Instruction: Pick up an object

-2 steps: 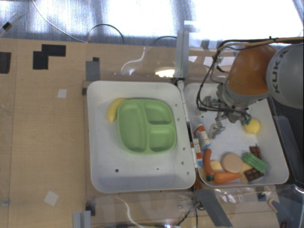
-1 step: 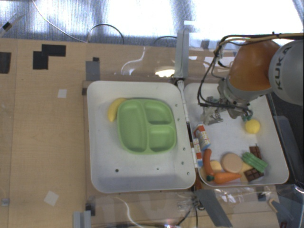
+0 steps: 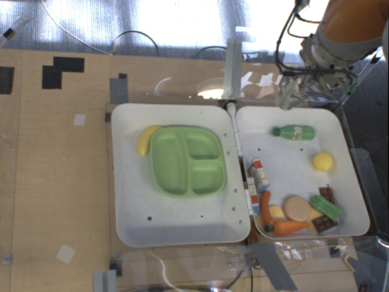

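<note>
The gripper (image 3: 296,93) hovers above the right bin's (image 3: 346,139) far edge, just beyond the green bottle (image 3: 294,132); whether it is open, I cannot tell.

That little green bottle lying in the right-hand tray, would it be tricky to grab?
The green bottle lies on its side, so a nudge would probably roll it. It looks smooth and rounded, perhaps slippery. With bare floor around it in the right bin, the gripper likely has room.
</note>
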